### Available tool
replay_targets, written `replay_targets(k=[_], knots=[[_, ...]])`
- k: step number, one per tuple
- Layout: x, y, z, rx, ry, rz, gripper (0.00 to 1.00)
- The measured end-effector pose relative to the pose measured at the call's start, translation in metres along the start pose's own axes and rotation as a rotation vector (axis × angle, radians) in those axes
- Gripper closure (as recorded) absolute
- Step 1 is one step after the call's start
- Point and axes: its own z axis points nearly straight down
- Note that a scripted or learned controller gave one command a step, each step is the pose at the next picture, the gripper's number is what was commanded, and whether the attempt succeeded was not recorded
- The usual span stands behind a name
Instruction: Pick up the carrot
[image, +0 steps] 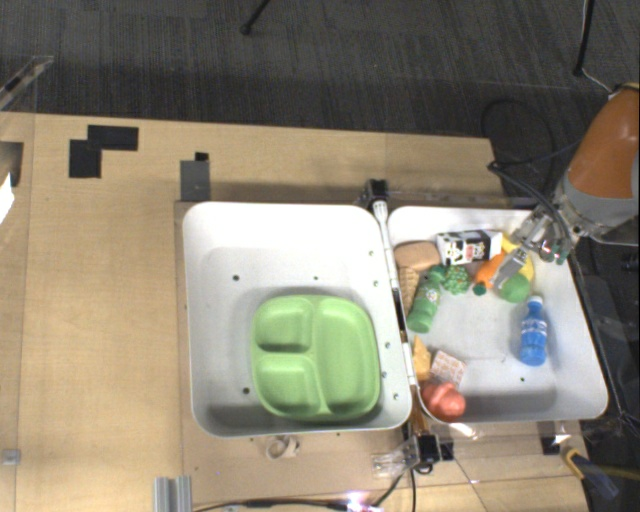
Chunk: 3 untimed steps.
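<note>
the left bin (210, 300) holds a green divided tray (315, 352). in the right bin (575, 370), going rightward from the shared wall: a red round thing (445, 401) at the near edge, a green bottle (426, 302), a black-and-white carton (466, 246) with print too small to read, then the carrot (489, 272), orange, beside a green round item (514, 288), with a blue bottle (532, 333) below. the gripper (530, 250) hangs right over the carrot's right end, perhaps touching it; whether its jaws are apart or closed cannot be told.
</note>
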Motion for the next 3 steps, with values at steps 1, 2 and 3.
replay_targets(k=[1, 2, 3], knots=[[-0.016, 0.007, 0.029, 0.001, -0.006, -0.087, 0.0], [0.001, 0.025, 0.04, 0.003, 0.003, -0.03, 0.0], [0.025, 0.003, 0.041, 0.002, 0.004, 0.259, 0.0]])
